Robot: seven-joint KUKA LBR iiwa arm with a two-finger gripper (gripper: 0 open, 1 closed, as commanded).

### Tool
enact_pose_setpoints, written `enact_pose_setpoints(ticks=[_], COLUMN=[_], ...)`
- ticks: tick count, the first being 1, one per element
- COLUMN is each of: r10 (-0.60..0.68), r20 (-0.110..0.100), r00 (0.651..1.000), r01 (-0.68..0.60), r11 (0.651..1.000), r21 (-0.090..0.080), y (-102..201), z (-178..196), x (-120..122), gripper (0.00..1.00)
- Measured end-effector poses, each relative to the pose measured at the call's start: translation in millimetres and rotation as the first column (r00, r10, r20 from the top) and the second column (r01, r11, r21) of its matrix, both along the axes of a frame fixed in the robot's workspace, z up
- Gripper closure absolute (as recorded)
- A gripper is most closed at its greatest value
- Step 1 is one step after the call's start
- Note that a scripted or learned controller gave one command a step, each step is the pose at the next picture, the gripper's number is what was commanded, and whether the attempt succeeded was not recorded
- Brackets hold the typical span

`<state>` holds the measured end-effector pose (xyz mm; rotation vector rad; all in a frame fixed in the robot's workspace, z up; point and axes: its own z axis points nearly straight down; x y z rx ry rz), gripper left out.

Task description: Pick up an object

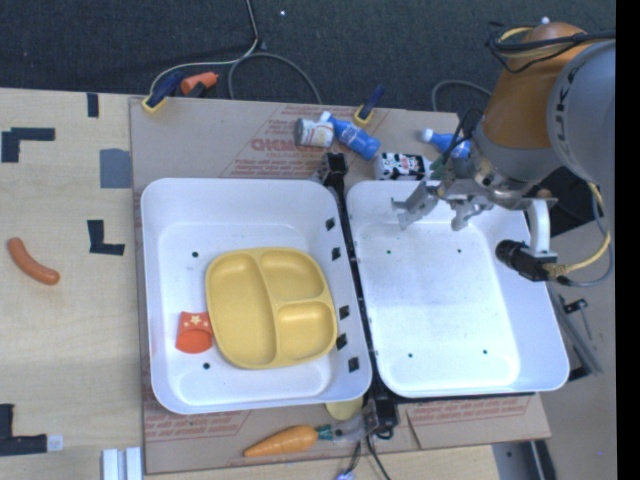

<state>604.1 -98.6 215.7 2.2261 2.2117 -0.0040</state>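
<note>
- Overhead, you have two white bins side by side on the worktop [60, 388]: the left bin [165, 208] and the right bin [520, 373].
- Your left bin carries a yellow divided plate [270, 306] lying flat near its middle, and a small orange-red object [194, 332] touching the plate's left edge, at the bin's lower left.
- Around the bins you see clutter on the cardboard sheet [200, 128]: a blue and white bottle [340, 133] lying on its side behind the bins, a black and white patterned item [404, 166] just behind the right bin's far rim, a toy carrot [282, 441] in front of the left bin, and a sausage-shaped toy [33, 261] well off to the left on the wood.
- A blue and orange clamp [180, 86] grips the cardboard's far left corner, with a cable trailing away from it.
- Your end effector [435, 208] hangs over the far left part of the right bin, its two grey fingers [412, 206] spread apart and released, with nothing between them.
- It stands well apart from the plate and the orange-red object, with the rims between the two bins lying in between.
- Your arm [540, 78] comes in from the right, its orange band above the wrist, the wrist tipped downward toward the bin's far edge.
</note>
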Motion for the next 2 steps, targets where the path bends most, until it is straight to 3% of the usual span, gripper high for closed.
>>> enact_pose_setpoints(ticks=[1,2], r10=[0.008,0.008], r20=[0.006,0.0], r00=[1.0,1.0], r01=[-0.008,-0.008], r11=[1.0,1.0], r21=[-0.002,0.003], y=[0,4], z=[-136,-130], x=[53,65], gripper=[0.0,0.0])
